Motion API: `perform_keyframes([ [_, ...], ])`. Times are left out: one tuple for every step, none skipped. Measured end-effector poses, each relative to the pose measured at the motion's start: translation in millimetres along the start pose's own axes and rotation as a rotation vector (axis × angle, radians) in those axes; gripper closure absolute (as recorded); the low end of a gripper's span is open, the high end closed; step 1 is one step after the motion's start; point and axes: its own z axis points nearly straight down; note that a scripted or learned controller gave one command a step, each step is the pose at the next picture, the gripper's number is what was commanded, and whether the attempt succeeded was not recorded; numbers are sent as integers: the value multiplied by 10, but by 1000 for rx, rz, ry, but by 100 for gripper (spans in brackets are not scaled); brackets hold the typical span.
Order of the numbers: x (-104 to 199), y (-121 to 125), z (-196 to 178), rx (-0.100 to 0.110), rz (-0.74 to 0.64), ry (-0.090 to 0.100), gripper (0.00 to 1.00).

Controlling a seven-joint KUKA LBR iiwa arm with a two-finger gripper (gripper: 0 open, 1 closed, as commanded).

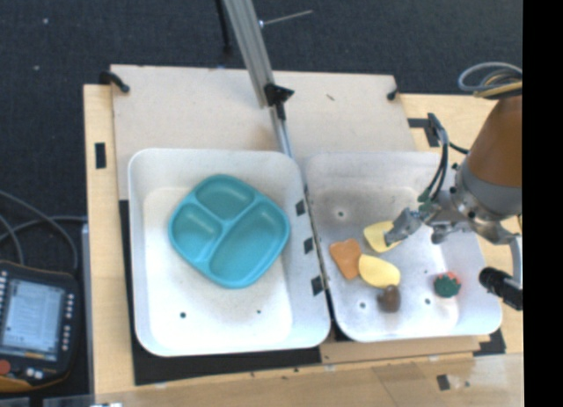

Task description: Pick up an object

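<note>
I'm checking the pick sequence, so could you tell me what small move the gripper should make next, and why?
Probably a short descent onto the pale yellow piece. The gripper sits at that piece's right edge in the right bin, with nothing seen between its fingers. The orange piece, the yellow piece and the brown piece lie farther off.

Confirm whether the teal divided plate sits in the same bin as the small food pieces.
No: the teal divided plate lies in the left bin, the small food pieces in the right bin.
</note>
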Motion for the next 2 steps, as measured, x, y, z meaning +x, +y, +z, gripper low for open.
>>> perform_keyframes([
  [-1,0,0,0,1,0,0],
  [-35,-50,621,7,3,0,0],
])
